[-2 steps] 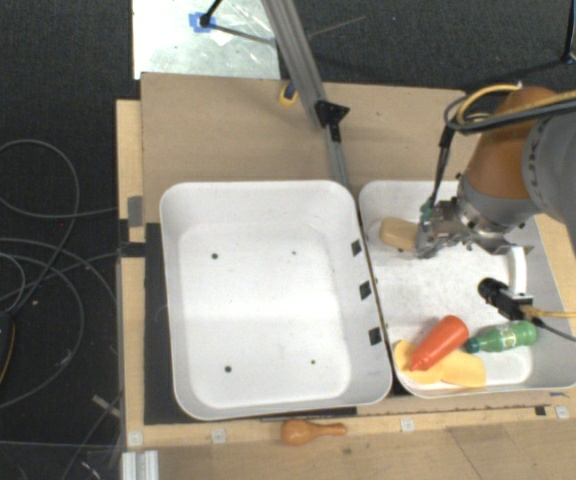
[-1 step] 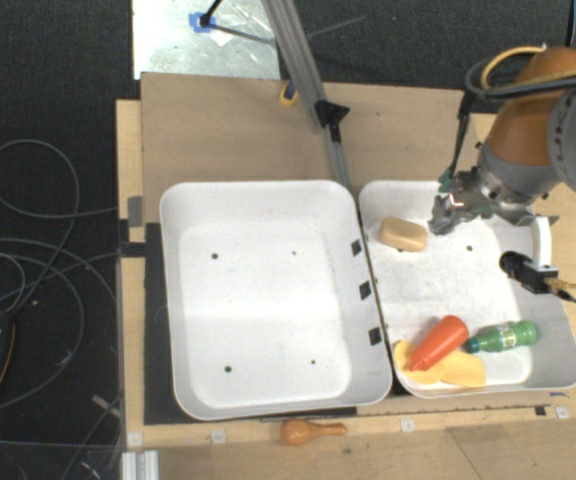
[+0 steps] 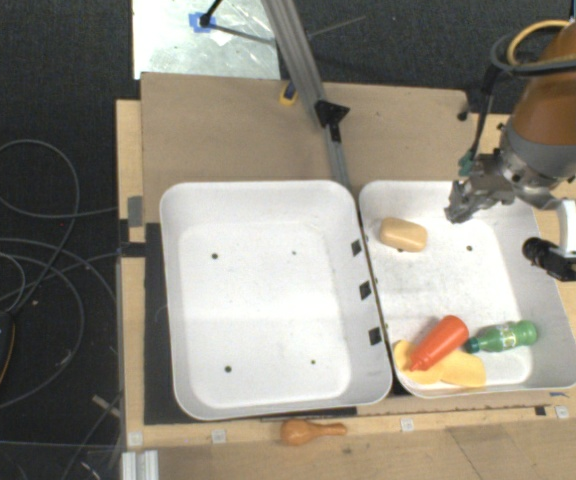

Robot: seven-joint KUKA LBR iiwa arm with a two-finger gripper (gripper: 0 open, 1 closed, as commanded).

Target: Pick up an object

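Near edge of the bench [image 3: 268, 138]: a tan pear-shaped piece [image 3: 313, 430] lies outside both bins, just past the left bin [image 3: 183, 298] front rim, out of play unless the program targets it, in which case the rim blocks a clean descent. In the right bin [image 3: 548, 313], front-left corner, 3 items are packed touching: orange carrot-shaped toy [image 3: 440, 341] lying over a yellow flat piece [image 3: 455, 371], green bottle [image 3: 504, 337] just beside them toward the front-right. Risk there: a close on the cluster catches 2 things or shoves one against the rim; the bottle looks round and likely rolls. Further back, the beige block [image 3: 404, 234] sits alone near the back-left corner, the easiest pick by my read. The gripper [image 3: 463, 206] hangs over the back edge of the right bin, to the block's right, apart from it, nothing between its fingers; whether the jaws are spread I can't tell. Straight descent from here probably hits bare floor, or clips the back rim.
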